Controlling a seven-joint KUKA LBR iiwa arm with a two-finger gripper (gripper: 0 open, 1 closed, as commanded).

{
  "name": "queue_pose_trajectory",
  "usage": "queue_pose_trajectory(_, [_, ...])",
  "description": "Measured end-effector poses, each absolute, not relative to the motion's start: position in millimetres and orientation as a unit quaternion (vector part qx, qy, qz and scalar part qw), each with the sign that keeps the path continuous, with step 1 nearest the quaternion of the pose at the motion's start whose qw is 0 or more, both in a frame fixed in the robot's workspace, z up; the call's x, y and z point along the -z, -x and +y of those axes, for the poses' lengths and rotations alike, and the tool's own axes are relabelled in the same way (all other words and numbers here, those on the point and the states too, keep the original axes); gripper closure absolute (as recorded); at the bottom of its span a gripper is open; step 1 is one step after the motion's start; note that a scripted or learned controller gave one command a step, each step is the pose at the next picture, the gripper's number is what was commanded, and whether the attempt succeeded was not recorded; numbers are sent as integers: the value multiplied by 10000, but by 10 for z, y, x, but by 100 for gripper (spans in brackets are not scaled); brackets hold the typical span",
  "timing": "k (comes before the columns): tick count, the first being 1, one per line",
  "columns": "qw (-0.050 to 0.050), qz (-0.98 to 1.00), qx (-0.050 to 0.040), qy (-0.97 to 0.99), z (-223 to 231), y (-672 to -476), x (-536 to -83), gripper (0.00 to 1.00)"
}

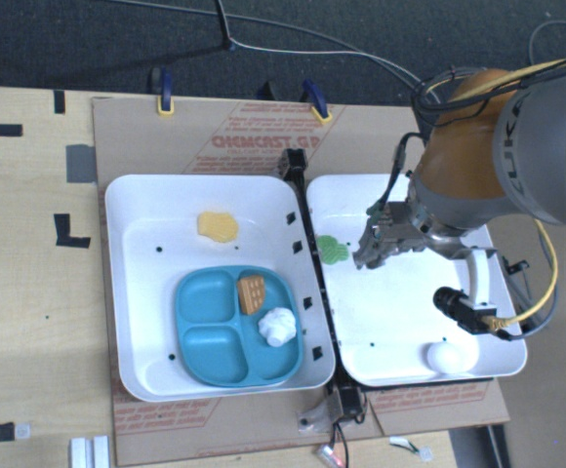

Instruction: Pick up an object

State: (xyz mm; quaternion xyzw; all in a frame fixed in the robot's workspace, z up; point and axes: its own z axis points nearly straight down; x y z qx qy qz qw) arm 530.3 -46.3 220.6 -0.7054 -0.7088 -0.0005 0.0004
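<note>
A small green object (332, 251) lies in the right bin (400, 359) close to its left wall. My gripper (371, 253) hangs just to the right of it, low over the bin floor. A white ball (451, 356) rests near the right bin's front right corner. In the left bin (132, 213) a yellow piece (218, 226) lies at the back. A blue divided tray (215, 344) there holds a tan waffle-like piece (252, 293) and a white crumpled object (277, 327).
The arm's grey and orange body (478, 154) covers the right bin's back right part. Cables (517, 315) loop over that bin's right rim. A black divider (307, 232) runs between the bins. Two clamps (314, 102) hold the cardboard at the back.
</note>
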Motion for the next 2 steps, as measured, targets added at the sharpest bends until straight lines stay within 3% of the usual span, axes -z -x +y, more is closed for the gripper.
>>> queue_pose_trajectory(2, [4, -7089, 2, 7053, 655, -5329, -2341, 100])
